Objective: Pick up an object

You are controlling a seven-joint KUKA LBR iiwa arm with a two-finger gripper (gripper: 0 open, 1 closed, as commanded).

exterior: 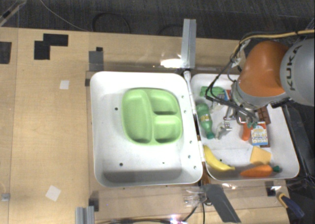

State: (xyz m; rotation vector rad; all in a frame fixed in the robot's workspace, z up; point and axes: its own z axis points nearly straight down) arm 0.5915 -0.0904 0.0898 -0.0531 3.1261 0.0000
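Wooden bench (44, 134) carries two white bins; the right bin (290, 154) holds a green bottle (204, 119), banana (215, 160), carrot (257, 170) and small box (259, 135). Above them hangs the gripper (227, 125), nothing visibly in it; a green divided tray (150, 114) fills the left bin (106, 164)

A green divided tray (150, 115) is lying in the left bin (106, 169); the arm (263, 70) is hanging over the right bin's (290, 154) clutter.

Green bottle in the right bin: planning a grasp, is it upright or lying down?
Lying down: the green bottle rests on its side along the right bin's left wall.
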